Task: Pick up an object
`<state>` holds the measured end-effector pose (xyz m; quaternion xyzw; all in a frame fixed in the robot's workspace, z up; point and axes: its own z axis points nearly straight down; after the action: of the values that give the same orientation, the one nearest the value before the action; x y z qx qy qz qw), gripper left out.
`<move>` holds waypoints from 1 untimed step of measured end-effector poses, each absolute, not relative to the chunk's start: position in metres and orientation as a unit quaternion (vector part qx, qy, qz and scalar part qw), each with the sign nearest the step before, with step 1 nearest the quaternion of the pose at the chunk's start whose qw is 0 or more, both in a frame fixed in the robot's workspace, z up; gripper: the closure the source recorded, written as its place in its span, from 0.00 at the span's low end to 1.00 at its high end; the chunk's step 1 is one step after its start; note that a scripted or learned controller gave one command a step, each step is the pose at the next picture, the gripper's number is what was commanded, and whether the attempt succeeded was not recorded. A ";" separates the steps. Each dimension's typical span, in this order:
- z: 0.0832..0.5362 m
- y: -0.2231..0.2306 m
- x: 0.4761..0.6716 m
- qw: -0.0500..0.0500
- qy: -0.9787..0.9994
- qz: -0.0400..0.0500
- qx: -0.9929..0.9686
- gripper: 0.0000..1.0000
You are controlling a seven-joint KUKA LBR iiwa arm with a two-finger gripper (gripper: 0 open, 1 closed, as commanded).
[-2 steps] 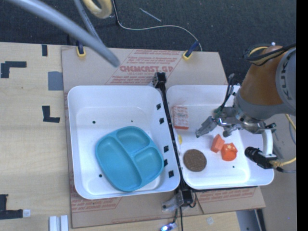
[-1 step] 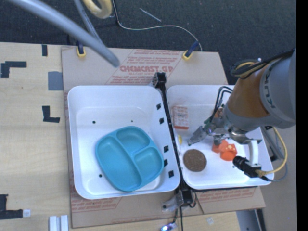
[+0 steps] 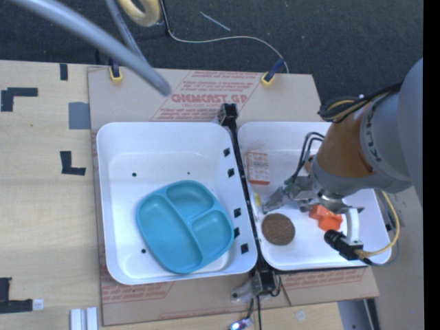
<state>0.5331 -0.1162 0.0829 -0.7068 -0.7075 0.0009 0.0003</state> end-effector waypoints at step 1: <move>0.095 -0.116 0.534 -0.001 -0.707 0.001 -0.707 1.00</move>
<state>0.5335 -0.1163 0.0951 -0.7068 -0.7074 0.0005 -0.0007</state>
